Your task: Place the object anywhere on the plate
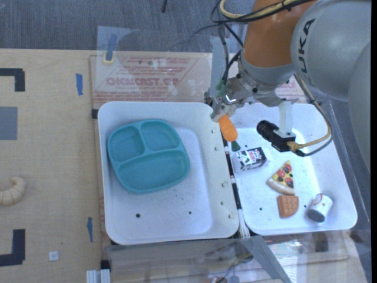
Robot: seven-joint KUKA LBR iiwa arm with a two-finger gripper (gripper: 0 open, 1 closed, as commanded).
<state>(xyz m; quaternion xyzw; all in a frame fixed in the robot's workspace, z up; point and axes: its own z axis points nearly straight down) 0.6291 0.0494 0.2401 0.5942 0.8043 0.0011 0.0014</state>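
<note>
One arm [318, 40] reaching in over right bin [339, 175]. Two white bins on counter [47, 158]; left bin [165, 223] holds one teal plate [147, 155], three compartments. One gripper [222, 112] over strip where bins meet, near far edge, closed on one carrot [228, 130]. Carrot long axis near vertical, tip pointing down, hanging above right bin's left rim. Right bin: one milk carton [250, 158], one pizza slice [283, 177], one waffle [287, 205], one cup [318, 207].

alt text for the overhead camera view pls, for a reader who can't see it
A grey and orange robot arm's gripper holds a toy carrot above the seam between two white bins. The left bin holds a teal divided plate; the right bin holds a toy pizza slice, waffle, small carton and cup.
</note>
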